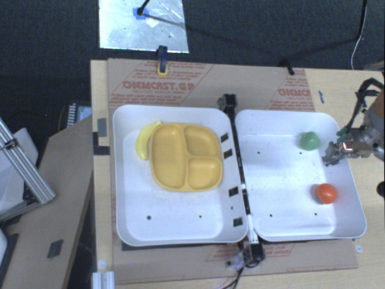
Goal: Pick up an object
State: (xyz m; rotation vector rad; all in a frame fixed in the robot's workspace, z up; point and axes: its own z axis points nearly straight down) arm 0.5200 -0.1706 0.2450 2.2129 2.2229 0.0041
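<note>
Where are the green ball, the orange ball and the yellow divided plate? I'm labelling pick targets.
green ball (310, 140): camera view, middle of its top.
orange ball (326, 193): camera view, its centre.
yellow divided plate (170, 155): camera view, floor of its large left compartment.

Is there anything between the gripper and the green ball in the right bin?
Nothing visible. The gripper sits at the right bin's right wall, and the green ball lies just to its left, with bare bin floor between. The orange ball lies farther toward the front.

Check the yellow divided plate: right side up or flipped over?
Right side up. The yellow plate in the left bin shows its three recessed compartments facing the camera.
</note>
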